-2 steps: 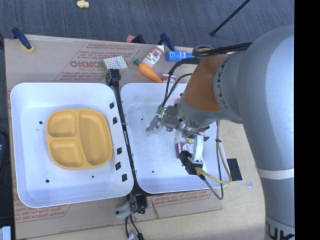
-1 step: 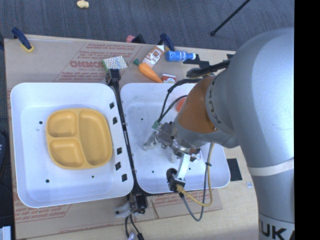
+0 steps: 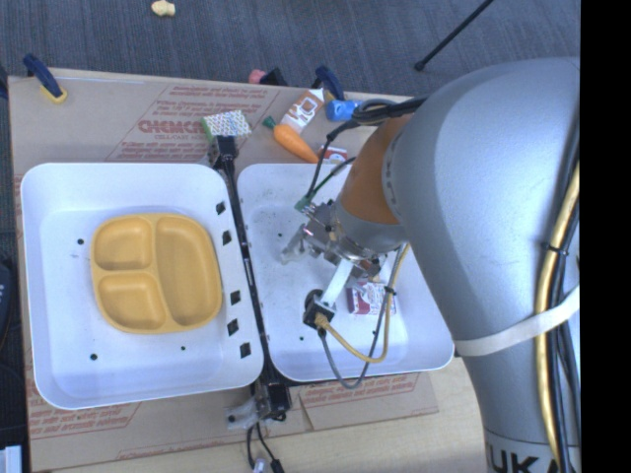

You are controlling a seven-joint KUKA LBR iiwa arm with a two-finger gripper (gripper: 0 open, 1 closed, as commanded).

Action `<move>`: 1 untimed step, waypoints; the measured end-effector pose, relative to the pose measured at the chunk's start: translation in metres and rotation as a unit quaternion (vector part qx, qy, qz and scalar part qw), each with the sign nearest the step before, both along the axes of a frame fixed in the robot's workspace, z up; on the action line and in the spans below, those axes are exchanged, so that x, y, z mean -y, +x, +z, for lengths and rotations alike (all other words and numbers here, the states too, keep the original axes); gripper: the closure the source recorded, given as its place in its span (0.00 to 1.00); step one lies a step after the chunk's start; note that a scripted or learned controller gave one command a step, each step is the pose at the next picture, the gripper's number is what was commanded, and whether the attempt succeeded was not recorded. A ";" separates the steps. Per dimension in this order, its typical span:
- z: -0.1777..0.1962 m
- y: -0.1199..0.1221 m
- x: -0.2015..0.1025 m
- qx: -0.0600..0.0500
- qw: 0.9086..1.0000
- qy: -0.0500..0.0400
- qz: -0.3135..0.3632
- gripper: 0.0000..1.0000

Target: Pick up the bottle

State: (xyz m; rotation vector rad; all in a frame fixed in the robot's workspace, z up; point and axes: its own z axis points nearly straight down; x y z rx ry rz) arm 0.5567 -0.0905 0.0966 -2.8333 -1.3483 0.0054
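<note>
Reaching the bottle [image 3: 304,109] means clearing the right bin's [image 3: 266,205] far rim; it lies on the desk [image 3: 148,116] just beside a carrot [image 3: 294,143]; the arm [image 3: 473,185] hangs over the bin, its grip's state I cannot tell.

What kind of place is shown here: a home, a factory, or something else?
Most likely a robotics lab or test room. A grey robot arm reaches over two white bins set on cardboard with blue clamps at its edge, and the floor is grey carpet.
</note>
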 end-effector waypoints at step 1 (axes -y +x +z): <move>0.010 0.000 -0.001 -0.002 1.000 0.002 0.003 1.00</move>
